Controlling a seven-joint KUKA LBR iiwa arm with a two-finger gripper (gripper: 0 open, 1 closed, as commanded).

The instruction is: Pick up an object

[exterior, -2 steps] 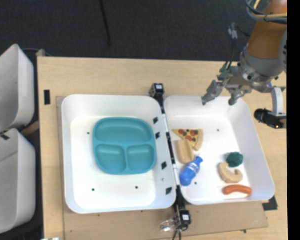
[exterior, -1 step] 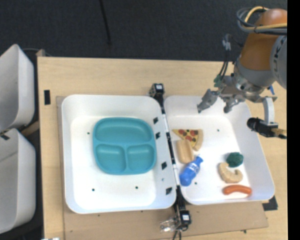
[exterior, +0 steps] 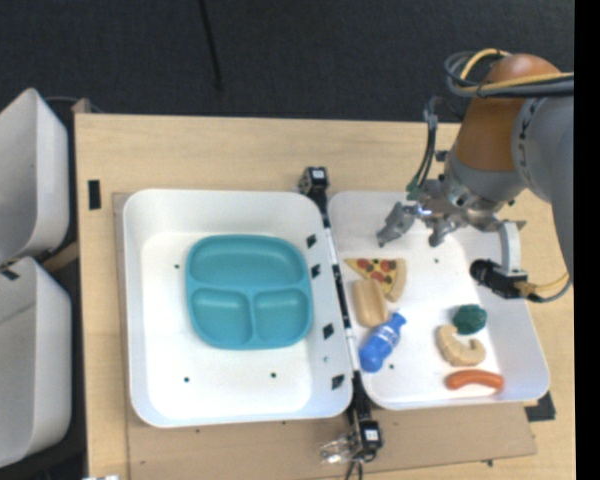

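Dark floor point(exterior: 230, 38) behind wooden bench point(exterior: 230, 148); white chairs point(exterior: 15, 268) left

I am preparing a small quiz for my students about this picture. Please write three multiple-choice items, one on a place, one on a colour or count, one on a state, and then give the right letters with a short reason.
1. Where does the divided plate lie?
A. in the left bin
B. in the right bin
C. on the bare bench

2. What colour is the small bottle?
A. red
B. blue
C. yellow

3. How does the gripper stand?
A. shut on the pizza slice
B. shut on the bottle
C. open, above the right bin, holding nothing

Answers: 1 A, the teal plate rests inside the left bin. 2 B, the bottle is blue. 3 C, the fingers are spread apart with nothing between them.
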